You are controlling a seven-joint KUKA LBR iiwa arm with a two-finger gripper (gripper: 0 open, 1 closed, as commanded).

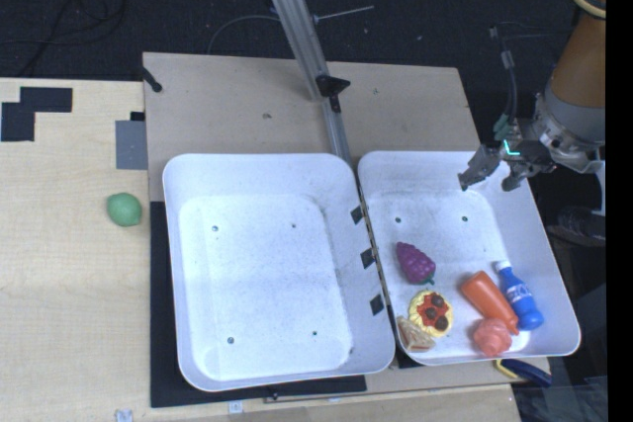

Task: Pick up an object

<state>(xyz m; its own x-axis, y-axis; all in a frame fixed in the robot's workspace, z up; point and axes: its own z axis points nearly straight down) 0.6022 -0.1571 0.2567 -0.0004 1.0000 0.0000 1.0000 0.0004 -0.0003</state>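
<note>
Up at the far right corner of the right bin (pixel 465 212), the gripper (pixel 492 173) hangs with its two dark fingers spread apart and nothing between them. Well apart from it, near the bin's front edge, lie a purple grape bunch (pixel 415 262), an orange carrot (pixel 487 295), a blue bottle (pixel 518 294), a small pizza toy (pixel 431 311) and a pink piece (pixel 492 338).

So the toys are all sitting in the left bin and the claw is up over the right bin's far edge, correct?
Not quite: the toys, such as the purple grapes and orange carrot, lie in the right bin, as the camera view shows. The claw is over that bin's far edge.
</note>
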